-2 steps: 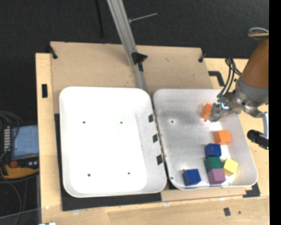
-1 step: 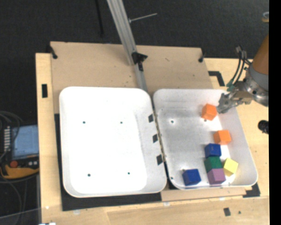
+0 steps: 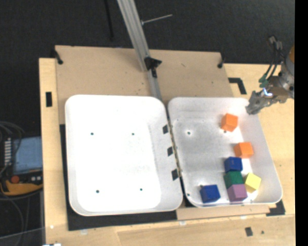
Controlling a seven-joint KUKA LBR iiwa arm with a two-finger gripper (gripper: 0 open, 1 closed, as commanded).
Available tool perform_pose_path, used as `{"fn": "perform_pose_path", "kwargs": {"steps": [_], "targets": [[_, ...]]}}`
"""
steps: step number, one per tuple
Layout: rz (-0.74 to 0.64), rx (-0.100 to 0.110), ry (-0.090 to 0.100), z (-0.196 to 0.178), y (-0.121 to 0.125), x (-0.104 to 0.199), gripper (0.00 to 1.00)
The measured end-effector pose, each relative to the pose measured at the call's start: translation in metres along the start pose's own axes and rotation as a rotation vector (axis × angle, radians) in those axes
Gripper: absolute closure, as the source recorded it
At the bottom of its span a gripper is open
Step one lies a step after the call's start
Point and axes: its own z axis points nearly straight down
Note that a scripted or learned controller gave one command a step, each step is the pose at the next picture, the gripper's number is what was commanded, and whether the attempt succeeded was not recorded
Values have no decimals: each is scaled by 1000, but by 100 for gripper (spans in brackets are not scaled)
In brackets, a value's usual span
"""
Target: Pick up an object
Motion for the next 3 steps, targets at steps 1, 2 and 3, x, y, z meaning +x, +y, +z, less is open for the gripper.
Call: {"fn": "perform_pose_path", "kwargs": {"steps": [1, 2, 3], "targets": [[1, 5, 1, -4, -16, 44, 100], [2, 7, 1, 4, -25, 83, 100], [1, 7, 2, 21, -39, 135, 100]]}}
